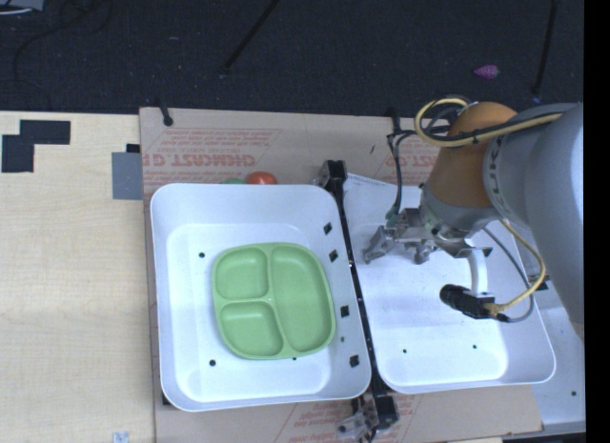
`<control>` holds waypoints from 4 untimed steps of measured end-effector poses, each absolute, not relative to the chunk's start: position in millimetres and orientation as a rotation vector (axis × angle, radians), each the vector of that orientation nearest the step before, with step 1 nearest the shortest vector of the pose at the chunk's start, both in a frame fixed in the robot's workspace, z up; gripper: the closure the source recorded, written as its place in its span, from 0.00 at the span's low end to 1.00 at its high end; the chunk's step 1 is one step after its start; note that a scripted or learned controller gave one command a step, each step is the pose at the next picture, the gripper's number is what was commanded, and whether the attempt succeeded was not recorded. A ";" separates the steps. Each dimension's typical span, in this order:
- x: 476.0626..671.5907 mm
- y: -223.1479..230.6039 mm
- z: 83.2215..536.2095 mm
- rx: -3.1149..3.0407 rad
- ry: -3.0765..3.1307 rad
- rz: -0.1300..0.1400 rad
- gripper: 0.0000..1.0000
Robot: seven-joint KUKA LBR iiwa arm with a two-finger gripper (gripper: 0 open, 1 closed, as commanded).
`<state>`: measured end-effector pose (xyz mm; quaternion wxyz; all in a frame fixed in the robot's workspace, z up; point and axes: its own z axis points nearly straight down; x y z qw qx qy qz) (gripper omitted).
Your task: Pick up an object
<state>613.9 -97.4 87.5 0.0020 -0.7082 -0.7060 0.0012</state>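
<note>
- A green plate [274, 300] with three sections lies flat in the middle of the left bin [181, 241]. Nothing touches it.
- The plate has two small sections on its left side and one long section on its right side.
- The left bin is white and shallow. It sits in the lower middle of the frame.
- The right bin [448, 360] is white too. It sits just beside the left bin, and a black strip [349, 270] runs between them.
- The arm [534, 184] comes in from the right side of the frame. It is grey with an orange band near the wrist.
- The claw [398, 244] is low over the upper left part of the right bin, near the black strip.
- The claw is well apart from the green plate.
- The claw parts are small and blurry, so I cannot tell if it is spread or pressed together. I see nothing in it.
- A small black part [467, 300] with a yellow cable hangs from the arm over the middle of the right bin.
- A small red round thing [261, 180] peeks out just behind the top edge of the left bin.
- Both bins rest on a brown cardboard sheet [238, 151] with red print. The sheet lies on the light wood worktop [67, 289].
- Dark floor with cables fills the top of the frame.
</note>
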 end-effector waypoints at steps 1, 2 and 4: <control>613.6 -98.5 97.7 -2.226 -2.210 0.005 1.00; 612.0 -101.8 160.7 -2.232 -2.213 -0.002 1.00; 604.9 -103.3 252.3 -2.222 -2.224 -0.003 1.00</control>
